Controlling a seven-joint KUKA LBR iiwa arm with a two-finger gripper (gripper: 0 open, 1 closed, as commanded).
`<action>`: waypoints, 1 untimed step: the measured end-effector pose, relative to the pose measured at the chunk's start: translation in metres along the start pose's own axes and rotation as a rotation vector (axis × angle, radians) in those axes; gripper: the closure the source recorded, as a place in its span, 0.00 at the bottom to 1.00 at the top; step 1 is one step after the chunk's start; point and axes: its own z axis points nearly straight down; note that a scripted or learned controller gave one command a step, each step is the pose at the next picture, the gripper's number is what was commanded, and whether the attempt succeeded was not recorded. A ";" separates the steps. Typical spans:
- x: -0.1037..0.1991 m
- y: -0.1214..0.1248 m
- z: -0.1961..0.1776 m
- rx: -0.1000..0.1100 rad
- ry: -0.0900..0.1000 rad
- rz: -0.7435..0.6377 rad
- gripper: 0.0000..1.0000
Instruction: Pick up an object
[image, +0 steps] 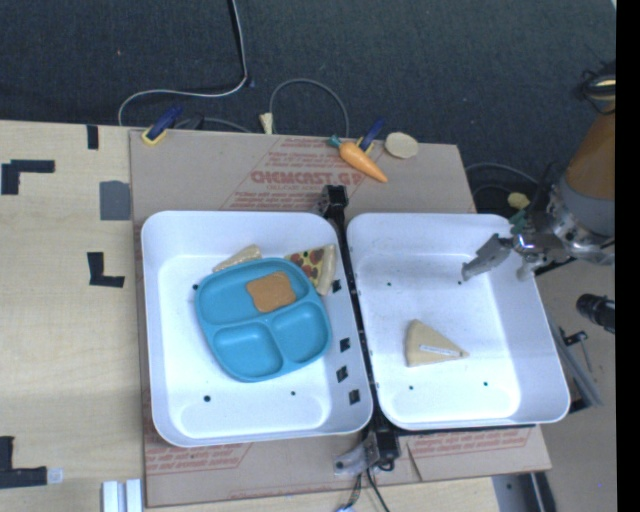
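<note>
A tan wedge-shaped piece (431, 345) lies on the floor of the right bin (530, 400), toward its front. My gripper (500, 264) hovers over the back right part of that bin, behind and to the right of the wedge and apart from it. Its fingers (480, 258) stand open with nothing between them. In the left bin (170, 400) a blue divided plate (265, 325) carries a brown square piece (271, 292). A pizza slice (315, 265) and a tan piece (237, 259) lie at the plate's back edge.
A toy carrot (362, 162) and a small beige round piece (401, 146) lie on the cardboard behind the bins. Cables run along the back, and a clamp (334, 203) sits between the two bins.
</note>
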 end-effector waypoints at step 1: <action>0.060 -0.026 0.076 0.009 0.005 -0.004 0.00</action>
